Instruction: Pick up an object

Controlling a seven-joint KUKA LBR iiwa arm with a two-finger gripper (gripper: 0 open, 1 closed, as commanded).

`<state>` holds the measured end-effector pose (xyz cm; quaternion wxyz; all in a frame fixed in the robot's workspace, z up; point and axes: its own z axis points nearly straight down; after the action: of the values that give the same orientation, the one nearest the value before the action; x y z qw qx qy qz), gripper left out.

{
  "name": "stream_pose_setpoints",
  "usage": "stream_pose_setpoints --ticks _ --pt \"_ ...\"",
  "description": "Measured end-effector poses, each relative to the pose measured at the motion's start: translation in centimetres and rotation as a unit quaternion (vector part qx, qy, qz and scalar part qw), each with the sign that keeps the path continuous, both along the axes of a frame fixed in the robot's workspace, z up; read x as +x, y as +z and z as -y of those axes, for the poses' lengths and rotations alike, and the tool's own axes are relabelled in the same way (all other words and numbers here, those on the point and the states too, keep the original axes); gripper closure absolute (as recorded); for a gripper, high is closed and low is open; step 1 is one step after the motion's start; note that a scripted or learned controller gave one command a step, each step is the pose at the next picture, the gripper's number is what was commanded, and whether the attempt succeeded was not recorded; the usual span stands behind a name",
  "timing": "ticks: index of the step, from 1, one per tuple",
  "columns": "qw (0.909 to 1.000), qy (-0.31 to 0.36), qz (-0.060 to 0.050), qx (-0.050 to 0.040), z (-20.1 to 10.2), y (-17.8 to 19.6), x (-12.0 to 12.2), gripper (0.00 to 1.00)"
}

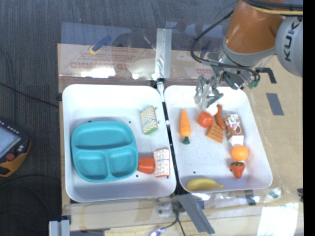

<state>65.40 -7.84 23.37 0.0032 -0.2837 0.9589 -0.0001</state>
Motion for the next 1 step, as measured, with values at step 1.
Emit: stream_pose_setpoints --ticks 1 --pt "1.0000 0.000 -0.001 0.0004 0.00 -0.05 -0.02 0.00"
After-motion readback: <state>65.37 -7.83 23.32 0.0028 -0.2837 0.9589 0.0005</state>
